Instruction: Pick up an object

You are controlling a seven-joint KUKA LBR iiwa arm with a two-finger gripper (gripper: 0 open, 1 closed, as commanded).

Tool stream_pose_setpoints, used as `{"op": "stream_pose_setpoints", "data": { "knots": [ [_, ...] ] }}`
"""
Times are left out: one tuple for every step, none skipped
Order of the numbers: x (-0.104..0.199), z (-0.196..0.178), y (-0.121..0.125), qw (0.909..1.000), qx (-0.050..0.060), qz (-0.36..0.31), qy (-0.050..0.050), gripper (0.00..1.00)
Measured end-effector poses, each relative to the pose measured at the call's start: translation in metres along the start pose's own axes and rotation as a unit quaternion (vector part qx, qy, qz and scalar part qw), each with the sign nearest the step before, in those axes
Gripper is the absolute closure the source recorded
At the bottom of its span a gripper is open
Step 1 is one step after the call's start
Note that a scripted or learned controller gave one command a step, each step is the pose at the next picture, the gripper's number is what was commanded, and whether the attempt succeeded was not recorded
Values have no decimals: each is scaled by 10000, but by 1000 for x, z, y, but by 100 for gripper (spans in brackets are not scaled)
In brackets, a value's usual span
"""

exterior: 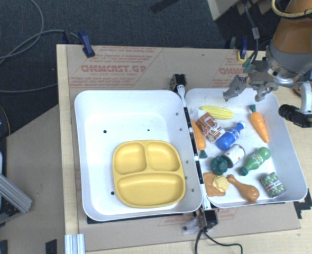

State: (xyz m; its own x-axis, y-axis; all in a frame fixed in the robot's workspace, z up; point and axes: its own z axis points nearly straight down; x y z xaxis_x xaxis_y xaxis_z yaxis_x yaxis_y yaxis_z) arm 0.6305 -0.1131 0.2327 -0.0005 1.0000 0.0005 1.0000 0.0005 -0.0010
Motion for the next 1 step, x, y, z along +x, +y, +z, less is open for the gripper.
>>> {"op": "stream_pose_setpoints", "data": {
  "knots": [
    [22,93,-8,10000,51,-6,11,0]
  ]
}}
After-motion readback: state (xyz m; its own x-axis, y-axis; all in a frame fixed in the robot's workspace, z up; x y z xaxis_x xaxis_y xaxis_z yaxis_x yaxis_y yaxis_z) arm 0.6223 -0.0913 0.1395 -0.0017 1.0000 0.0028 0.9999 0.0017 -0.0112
